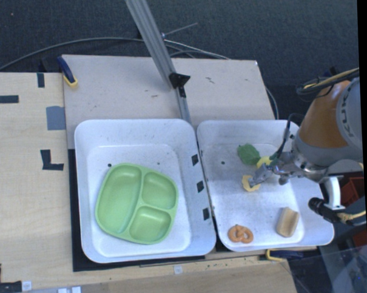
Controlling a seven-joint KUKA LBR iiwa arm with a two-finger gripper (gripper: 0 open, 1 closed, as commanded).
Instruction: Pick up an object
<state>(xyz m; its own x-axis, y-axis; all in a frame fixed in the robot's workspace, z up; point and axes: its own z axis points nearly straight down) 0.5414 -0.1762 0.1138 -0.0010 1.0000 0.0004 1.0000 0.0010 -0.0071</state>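
The yellow object (253, 182) is lying near the middle of the right bin (226, 226), and it is sitting directly at the tip of the gripper (265, 173), on the gripper's left as the camera sees it. It looks small and curved, its long axis running roughly up and down the view, but it is too small to say more. Whether the gripper is spread or closed on it I cannot tell, so I am not calling it held. The green leafy piece (249, 153) is lying just above it, close enough to be crowding any grasp. The pretzel (241, 234) and the tan block (287, 221) are resting well apart, near the front edge. The green divided plate (136, 203) is sitting in the left bin (88, 177).
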